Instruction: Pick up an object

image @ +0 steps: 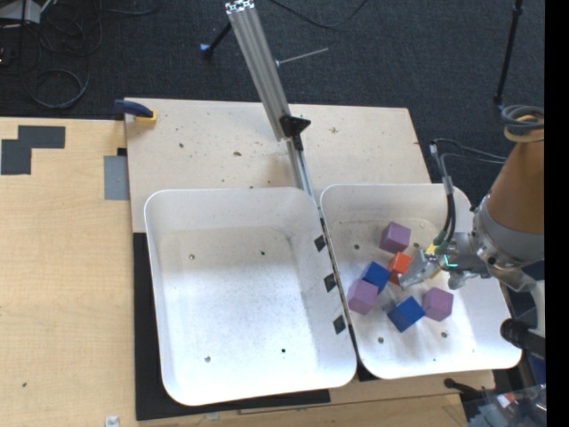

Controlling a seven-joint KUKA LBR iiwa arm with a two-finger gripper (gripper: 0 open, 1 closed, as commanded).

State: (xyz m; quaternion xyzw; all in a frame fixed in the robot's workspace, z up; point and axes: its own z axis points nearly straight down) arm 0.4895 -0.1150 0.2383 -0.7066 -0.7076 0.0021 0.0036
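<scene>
Blocks, six of them, clustered in the right bin (462, 350): purple cube (396, 237) at the far side of the group, orange block (401, 262) just near of it, blue cube (376, 276) and a second purple cube (363, 296) to the left, another blue cube (405, 313) nearest the camera, a third purple cube (437, 303) on the right. Left bin (178, 229) beside it, sharing a divider edge.

Gripper (418, 274) low over the middle of the cluster, just beside the orange block, arm (520, 203) coming in from the right. Fingertips blur into the blocks; cannot tell if they are spread or closed, and nothing is plainly seen between them.

Handling, as judged: small rigid cubes, likely light foam or wood, matte faces, not fragile, not slippery. Flat parallel sides suit a two-finger pinch across opposite faces, mid-height.

Trouble is crowding. Orange block sits close against the blue cube and near the far purple one, so fingers may land on a neighbour or nudge the target sideways. A light block skids easily on the smooth bin floor. The right-hand purple cube and the near blue cube stand more apart, with room on both sides; easier first picks.
</scene>
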